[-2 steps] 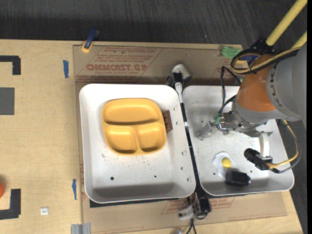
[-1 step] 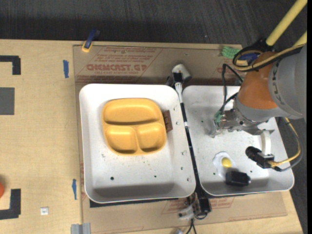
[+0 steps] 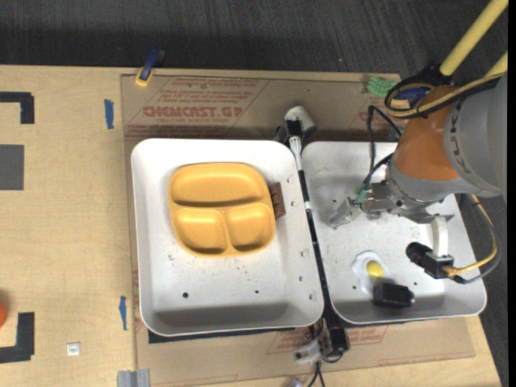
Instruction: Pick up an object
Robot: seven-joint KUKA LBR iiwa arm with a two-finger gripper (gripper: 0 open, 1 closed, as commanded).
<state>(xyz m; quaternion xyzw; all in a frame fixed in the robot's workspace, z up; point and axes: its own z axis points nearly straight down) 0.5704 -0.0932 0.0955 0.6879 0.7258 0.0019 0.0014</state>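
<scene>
Grey with an orange band, reaching in from three o'clock as the arm (image 3: 476, 143) and hovering the gripper (image 3: 345, 210) over the right bin (image 3: 339, 168), toward its nine-o'clock side. Giving no clear sight of the tool's state: cannot tell whether spread or pressed together. Hanging apart from a small yellow object (image 3: 375, 269) at the bin's six o'clock and a black object (image 3: 393, 295) just beside that, at five o'clock. Neighbouring the left bin (image 3: 153, 240), holding a yellow divided plate (image 3: 220, 208) at centre and a brown piece (image 3: 275, 200) touching the plate's three-o'clock edge.
</scene>
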